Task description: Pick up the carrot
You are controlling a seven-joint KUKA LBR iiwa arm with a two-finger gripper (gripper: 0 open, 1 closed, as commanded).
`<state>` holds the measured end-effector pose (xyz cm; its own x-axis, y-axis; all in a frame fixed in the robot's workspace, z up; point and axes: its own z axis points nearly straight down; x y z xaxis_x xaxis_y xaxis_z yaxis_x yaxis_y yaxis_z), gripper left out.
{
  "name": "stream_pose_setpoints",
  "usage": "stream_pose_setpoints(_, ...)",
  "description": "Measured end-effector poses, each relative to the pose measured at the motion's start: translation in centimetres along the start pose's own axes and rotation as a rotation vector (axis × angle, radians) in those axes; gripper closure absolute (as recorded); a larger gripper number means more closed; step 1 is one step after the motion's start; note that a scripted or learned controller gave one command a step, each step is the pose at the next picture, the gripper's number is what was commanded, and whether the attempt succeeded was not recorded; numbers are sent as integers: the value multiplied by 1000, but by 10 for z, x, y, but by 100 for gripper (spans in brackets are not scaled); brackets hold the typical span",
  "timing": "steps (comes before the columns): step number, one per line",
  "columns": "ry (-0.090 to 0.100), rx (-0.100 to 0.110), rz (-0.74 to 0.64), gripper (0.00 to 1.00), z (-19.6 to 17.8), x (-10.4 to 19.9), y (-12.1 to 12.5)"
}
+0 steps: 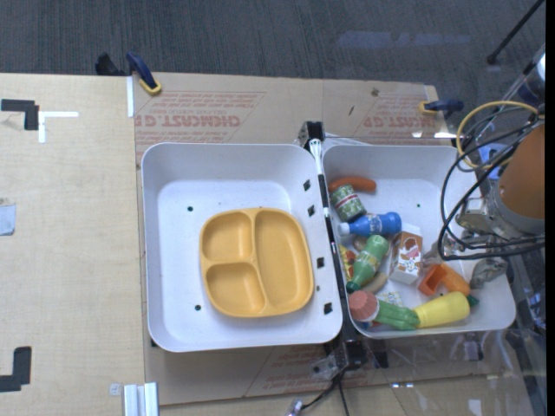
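Note:
The carrot (443,278), a short orange piece, lies near the right end of the right bin (416,167), just above a yellow corn-like toy (444,308). My gripper (482,270) hangs low at the bin's right wall, right beside the carrot's right end. Grey wrist parts and looping cables cover it. Nothing is visibly lifted off the bin floor.
The right bin also holds a red sausage (352,183), a green can (348,203), a blue bottle (375,225), a green bottle (368,261), a small carton (407,258) and a green vegetable (395,318). The left bin (165,232) holds a yellow divided plate (257,261).

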<state>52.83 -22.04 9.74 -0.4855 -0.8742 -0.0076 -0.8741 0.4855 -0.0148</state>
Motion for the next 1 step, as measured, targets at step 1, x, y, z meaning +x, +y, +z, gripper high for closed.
stream_pose_setpoints(1,-14,24,-316,0,-5,12,33)
